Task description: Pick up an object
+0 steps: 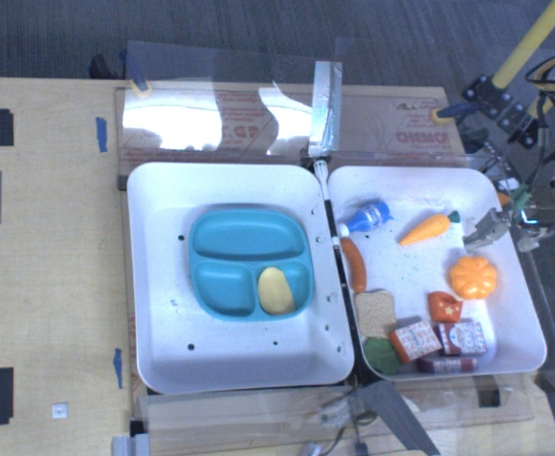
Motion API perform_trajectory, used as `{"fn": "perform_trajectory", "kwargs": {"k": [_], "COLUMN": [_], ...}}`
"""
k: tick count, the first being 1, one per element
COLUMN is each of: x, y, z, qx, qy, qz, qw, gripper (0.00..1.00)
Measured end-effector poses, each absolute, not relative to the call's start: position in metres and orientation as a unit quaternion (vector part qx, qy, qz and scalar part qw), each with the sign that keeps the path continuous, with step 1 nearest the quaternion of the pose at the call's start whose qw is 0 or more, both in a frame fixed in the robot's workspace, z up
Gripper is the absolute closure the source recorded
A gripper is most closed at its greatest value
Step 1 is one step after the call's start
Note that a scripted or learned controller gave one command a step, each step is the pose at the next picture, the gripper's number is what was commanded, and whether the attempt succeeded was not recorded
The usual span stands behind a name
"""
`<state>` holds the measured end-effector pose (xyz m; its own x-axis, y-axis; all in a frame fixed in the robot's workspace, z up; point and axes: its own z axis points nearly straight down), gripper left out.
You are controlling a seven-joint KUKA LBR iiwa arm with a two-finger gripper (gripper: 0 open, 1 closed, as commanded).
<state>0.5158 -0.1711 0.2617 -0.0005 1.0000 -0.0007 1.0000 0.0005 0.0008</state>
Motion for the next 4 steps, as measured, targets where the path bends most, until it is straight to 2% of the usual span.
{"fn": "perform_trajectory", "kwargs": {"k": [1,2,3,4], "x": [0.517,0.517,0.532,0.596], "y": [-0.171,-0.171,-0.176,-0.183], "z": [0.272,0.272,0.194,0.089], "qx": [0.707,0.707,0.697,0.653], "qy": [0.708,0.707,0.717,0.757], "qz": [0.0009,0.0006,-0.0028,0.0026], "qw": [0.002,0.002,-0.005,0.005], "gripper": [1.0,0.0,0.0,0.0]}}
